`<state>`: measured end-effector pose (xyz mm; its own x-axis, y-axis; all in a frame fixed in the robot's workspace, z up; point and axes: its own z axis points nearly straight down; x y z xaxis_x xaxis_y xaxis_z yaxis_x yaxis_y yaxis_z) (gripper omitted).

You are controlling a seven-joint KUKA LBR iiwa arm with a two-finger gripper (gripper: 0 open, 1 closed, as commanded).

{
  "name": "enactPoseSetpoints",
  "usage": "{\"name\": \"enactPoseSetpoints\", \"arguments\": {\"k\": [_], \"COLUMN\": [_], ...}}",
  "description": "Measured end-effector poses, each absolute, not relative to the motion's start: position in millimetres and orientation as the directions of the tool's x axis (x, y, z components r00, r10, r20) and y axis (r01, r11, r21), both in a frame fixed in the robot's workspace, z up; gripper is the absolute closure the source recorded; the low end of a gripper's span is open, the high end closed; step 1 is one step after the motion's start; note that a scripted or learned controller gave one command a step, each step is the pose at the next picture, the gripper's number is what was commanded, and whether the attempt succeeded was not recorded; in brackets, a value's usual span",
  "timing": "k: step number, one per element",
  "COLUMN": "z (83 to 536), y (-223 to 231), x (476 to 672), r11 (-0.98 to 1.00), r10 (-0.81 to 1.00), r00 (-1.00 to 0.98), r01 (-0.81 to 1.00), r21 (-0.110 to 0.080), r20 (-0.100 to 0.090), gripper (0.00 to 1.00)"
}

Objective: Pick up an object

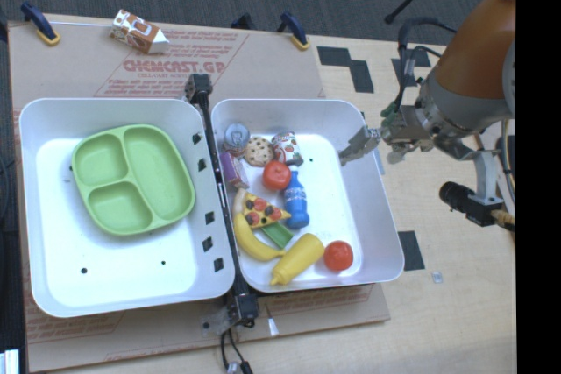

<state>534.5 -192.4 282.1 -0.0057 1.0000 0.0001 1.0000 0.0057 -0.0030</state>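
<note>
Green plate [133, 179]; white bins [368, 215]; yellow banana [250, 241]; red tomato [338, 255]; blue bottle [296, 201].

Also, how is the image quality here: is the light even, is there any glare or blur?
Camera view: light is even and soft; the white right bin looks bright but not blown out. The green divided plate throws only a faint shadow. The toys, such as the banana, are slightly soft. The gripper is small and blurry.

I see open white floor in the right-hand shallow white bin [372, 215] from twelve round to three o'clock. Its nine-to-six side is crowded: red plastic tomato [276, 175], blue toy bottle [296, 201], yellow plastic banana [252, 241].
</note>
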Motion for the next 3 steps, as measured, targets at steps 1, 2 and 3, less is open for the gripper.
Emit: {"name": "enactPoseSetpoints", "arguments": {"k": [1, 2, 3], "z": [161, 91, 102], "y": [-166, -172, -172], "x": [506.3, 593.2, 593.9], "r11": [0.007, 0.008, 0.011], "r10": [1.000, 1.000, 1.000], "r00": [-0.007, -0.008, -0.011], "r01": [1.000, 1.000, 1.000], "r21": [-0.006, -0.005, -0.005], "r20": [0.002, 0.000, 0.000], "gripper": [0.00, 0.00, 1.00]}}
